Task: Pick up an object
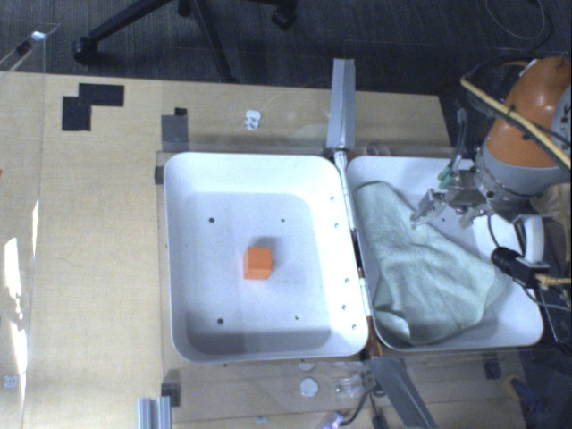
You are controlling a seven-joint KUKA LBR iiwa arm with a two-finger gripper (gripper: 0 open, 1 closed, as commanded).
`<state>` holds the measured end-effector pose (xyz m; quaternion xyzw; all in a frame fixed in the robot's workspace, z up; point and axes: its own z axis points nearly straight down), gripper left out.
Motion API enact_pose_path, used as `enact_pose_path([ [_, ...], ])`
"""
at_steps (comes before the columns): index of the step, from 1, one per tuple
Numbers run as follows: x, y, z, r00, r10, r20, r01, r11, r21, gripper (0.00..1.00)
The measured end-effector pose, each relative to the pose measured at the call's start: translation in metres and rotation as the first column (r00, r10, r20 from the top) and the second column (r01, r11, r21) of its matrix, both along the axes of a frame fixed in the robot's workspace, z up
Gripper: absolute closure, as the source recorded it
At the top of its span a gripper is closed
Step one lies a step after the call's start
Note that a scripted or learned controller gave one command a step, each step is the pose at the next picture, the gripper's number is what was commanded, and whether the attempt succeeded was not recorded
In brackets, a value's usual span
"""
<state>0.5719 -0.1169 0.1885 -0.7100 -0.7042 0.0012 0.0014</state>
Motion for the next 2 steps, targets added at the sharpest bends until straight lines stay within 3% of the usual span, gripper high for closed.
enact_pose_path([
  [1, 0.0166, 0.0035, -0.0943, 0.998, -0.069, 0.008, 0.069, 0.998, 0.000, 0.00],
  [2, 0.0180, 0.0054, -0.0865, 0.998, -0.067, 0.007, 0.067, 0.998, 0.002, 1.00],
])
